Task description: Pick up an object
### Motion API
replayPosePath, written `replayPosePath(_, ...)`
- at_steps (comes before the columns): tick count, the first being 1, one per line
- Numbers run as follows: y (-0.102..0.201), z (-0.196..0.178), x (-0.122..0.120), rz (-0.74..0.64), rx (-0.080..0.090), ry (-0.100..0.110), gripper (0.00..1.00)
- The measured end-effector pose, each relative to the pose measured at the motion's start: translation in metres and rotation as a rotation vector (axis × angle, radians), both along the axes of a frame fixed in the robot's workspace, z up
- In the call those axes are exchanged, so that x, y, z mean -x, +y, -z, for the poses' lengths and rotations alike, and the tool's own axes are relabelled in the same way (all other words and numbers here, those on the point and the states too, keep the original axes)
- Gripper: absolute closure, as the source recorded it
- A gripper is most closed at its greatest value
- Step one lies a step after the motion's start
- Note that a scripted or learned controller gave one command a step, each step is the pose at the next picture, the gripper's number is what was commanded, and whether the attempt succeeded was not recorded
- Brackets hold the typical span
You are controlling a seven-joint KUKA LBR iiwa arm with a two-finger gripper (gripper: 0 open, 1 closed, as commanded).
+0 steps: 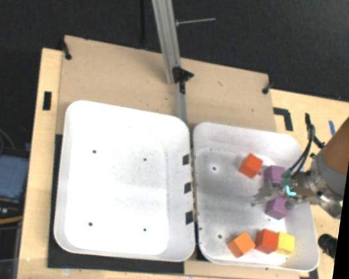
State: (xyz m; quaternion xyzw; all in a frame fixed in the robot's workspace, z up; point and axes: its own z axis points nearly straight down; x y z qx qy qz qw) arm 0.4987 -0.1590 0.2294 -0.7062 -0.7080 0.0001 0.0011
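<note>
My gripper [275, 197] hangs over the right side of the right bin [226, 143], reaching in from the right edge. It looks open, with one grey finger [260, 198] splayed out to the left. A purple block [277, 209] lies just under and beside it, and a second purple block [274, 174] sits just behind it. I cannot see either block clamped between the fingers. An orange cube [250, 165] lies left of the far purple block. Near the bin's front edge sit an orange block [242, 244], a red cube [266, 240] and a yellow cube [286, 242].
The left bin [123, 180] stands beside the right one, with small clips along the seam [188, 186] between them. A slanted metal rod [170, 37] comes down from the top to the bins' back edge. The arm's orange band [339, 144] shows at the right.
</note>
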Motion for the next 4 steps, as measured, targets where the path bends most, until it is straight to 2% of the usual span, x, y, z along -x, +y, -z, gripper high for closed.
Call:
replayPosePath(1,0.000,-0.001,-0.001,0.003,0.001,-0.004,0.00)
replayPosePath(3,0.005,0.087,-0.002,0.006,0.002,0.002,0.00)
replayPosePath(4,0.003,0.132,-0.003,0.004,0.004,-0.005,0.00)
